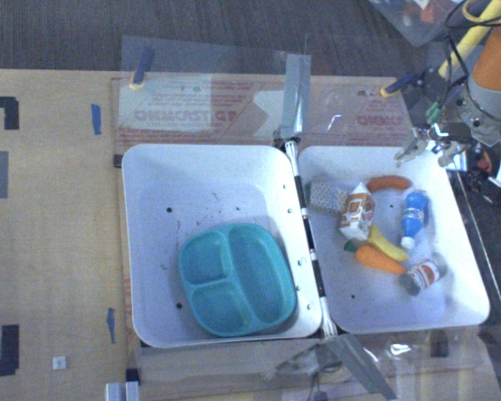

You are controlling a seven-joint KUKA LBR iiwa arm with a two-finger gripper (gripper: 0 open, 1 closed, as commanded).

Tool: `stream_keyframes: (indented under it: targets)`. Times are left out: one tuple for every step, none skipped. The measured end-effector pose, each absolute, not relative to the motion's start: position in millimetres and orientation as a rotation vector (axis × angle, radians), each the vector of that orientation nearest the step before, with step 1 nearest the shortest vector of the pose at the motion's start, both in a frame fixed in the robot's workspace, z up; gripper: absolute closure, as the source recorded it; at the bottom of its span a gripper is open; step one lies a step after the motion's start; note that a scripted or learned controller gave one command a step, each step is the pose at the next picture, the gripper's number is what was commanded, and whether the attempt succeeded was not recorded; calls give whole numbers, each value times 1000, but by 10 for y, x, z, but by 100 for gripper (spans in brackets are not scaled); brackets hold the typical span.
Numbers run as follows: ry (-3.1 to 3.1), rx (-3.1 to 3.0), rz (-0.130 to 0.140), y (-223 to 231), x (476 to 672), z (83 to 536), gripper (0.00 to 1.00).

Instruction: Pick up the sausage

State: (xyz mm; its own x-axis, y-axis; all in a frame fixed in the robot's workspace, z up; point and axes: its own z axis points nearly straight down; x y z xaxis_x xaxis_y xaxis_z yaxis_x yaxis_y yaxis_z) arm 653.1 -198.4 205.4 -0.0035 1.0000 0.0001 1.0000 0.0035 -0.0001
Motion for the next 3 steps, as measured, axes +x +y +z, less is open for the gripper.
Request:
stream_keyframes:
  targets:
    - [-2336, -2105, -4, -1803, 6543, 922, 0]
    - [-2345, -2107, -5, -1804, 6559, 1028, 100]
    - [-2363, -2070, 0, -1856, 6213, 1190, 100]
